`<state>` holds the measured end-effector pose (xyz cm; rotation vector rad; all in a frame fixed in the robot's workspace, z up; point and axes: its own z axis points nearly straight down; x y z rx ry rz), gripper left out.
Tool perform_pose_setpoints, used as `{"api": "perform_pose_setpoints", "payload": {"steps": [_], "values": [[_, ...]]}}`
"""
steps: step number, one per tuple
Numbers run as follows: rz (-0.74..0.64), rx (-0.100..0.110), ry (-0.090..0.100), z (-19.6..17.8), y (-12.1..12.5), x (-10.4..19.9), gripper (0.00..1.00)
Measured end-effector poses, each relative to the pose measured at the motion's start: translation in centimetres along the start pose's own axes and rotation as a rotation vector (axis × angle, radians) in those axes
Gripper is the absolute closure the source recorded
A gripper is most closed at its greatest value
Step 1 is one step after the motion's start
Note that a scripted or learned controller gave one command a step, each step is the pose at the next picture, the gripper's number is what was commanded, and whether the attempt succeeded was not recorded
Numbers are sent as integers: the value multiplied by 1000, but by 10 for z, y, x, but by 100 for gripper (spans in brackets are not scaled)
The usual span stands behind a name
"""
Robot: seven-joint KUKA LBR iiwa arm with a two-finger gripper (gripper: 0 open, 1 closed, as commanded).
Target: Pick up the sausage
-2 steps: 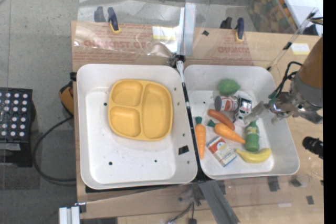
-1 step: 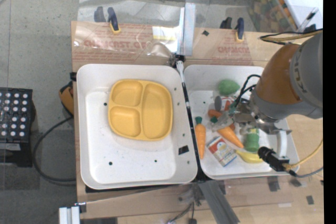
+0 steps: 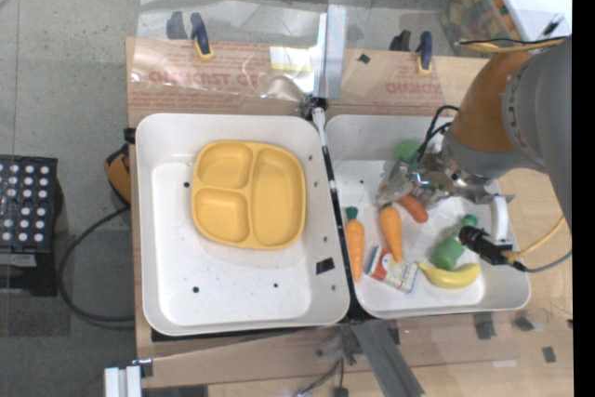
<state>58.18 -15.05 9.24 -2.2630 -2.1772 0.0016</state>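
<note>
The sausage (image 3: 416, 210), a short reddish-orange piece, lies in the right bin (image 3: 358, 139) near its middle. My gripper (image 3: 405, 186) is low in that bin, directly over the sausage's upper-left end and touching or nearly touching it. The grey arm with its orange band (image 3: 493, 107) comes in from the right and hides the bin's far right corner. Whether the sausage sits inside the gripper's grasp is hidden by the gripper body.
In the right bin, two carrots (image 3: 354, 242) (image 3: 391, 232) lie left of the sausage, with a small carton (image 3: 395, 271), a banana (image 3: 451, 275) and two green items (image 3: 449, 252) (image 3: 406, 151) around it. The left bin (image 3: 158, 228) bears a yellow divided plate (image 3: 249, 193).
</note>
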Motion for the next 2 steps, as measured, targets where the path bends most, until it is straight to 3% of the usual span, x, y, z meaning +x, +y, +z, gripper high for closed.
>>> {"api": "perform_pose_setpoints", "payload": {"steps": [1,2], "values": [[0,2,1,-9,-1,0,100],[223,1,-2,-99,-11,67,100]]}}
